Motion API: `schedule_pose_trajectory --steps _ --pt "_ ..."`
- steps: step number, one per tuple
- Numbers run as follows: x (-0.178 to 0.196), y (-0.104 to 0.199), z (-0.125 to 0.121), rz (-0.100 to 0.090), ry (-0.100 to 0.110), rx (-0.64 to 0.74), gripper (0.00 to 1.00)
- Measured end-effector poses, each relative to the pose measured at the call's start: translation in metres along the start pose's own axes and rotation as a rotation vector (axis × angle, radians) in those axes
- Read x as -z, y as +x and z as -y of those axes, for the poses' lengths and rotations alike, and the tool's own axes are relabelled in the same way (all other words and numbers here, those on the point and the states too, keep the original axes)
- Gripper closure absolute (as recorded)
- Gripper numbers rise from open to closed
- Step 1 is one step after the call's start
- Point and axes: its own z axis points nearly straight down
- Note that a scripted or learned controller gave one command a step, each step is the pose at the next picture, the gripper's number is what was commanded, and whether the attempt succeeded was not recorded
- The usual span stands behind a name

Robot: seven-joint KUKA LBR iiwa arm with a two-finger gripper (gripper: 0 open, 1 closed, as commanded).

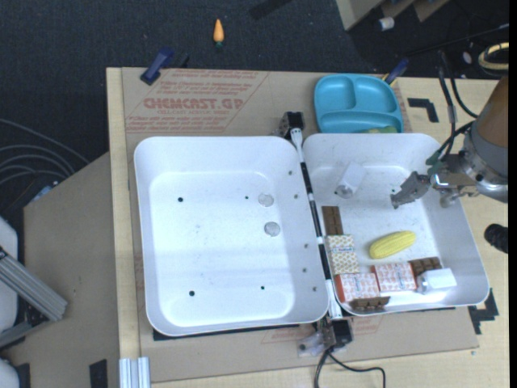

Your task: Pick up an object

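Corn cob (393,244), yellow: lies loose in the lower middle of the right bin (460,221), nearest candidate for picking. Not lifted; nothing in this bin appears to be in a grasp.

Neighbouring items: patterned packet (342,254) just left of the cob; red-and-white cartons (377,281) below it; white block (439,280) and brown bars (423,266) toward the lower right corner; brown strip (330,219) along the bin's left wall; small grey piece (345,189) in the upper part.

Gripper (408,191): right of frame centre, over the bin's upper area, above and slightly right of the cob, apart from it. Finger spread cannot be told at this angle.

Task status, as judged: pick not done; descent, closing and lift remain.

Left bin (161,168): two small round discs (268,214). Blue tray (355,103) behind the right bin.
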Motion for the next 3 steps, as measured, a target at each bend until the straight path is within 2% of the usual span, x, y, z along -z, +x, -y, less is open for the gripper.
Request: schedule_pose_trajectory --steps 1,2,3 --pt "-0.141 -0.007 -0.005 0.000 0.000 0.000 0.00" --pt "-0.141 0.050 -0.038 0.000 -0.001 0.001 0.00" --pt "-0.141 0.054 -0.034 0.002 -0.001 -0.002 0.00"
